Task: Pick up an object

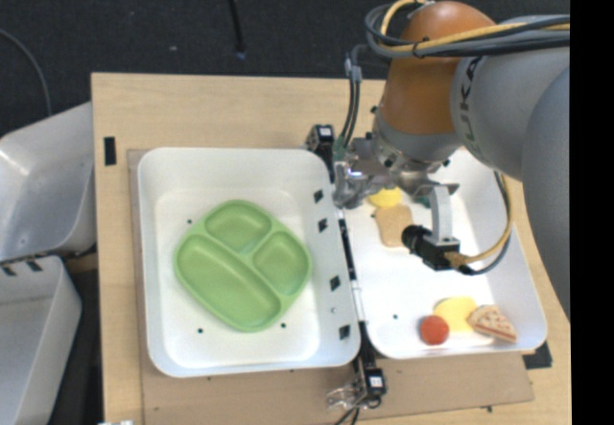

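Observation:
The arm's wrist and gripper (389, 191) hang low over the far left part of the right bin (422, 337). Directly beneath it lie a small yellow piece (388, 197) and a tan cookie-shaped piece (392, 224), both partly covered by the gripper body. At the near end of the same bin sit a red ball (435, 329), a yellow round piece (455, 309) and a pizza-slice toy (493, 322). The fingertips are hidden behind the wrist.
The left bin (153, 222) holds a green divided plate (242, 264). A raised divider (341, 241) with black clips runs between the bins. A black cable fitting (427, 248) hangs from the wrist over the right bin.

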Controlling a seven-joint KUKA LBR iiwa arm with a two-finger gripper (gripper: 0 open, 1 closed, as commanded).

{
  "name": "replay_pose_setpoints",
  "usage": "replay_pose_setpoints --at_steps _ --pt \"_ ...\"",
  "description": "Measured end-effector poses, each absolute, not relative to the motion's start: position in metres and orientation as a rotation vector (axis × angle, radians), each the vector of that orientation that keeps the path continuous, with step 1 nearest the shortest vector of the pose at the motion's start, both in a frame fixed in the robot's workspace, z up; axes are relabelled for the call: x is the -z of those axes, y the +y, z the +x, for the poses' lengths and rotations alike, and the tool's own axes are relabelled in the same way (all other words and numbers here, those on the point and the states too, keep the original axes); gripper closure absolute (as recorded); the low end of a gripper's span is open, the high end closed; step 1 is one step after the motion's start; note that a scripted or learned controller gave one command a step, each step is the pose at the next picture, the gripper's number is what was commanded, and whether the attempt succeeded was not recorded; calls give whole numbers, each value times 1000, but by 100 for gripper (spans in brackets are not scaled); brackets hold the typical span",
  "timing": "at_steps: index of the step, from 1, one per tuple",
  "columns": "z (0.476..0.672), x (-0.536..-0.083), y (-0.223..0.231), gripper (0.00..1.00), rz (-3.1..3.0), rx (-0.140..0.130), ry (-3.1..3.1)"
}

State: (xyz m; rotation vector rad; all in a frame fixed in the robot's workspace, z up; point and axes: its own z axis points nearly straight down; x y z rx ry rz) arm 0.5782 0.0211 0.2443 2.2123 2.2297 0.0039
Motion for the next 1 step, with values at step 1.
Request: replay_pose_setpoints --at_steps 1 --pt "578 -252 79 100 2212 -3 2232"
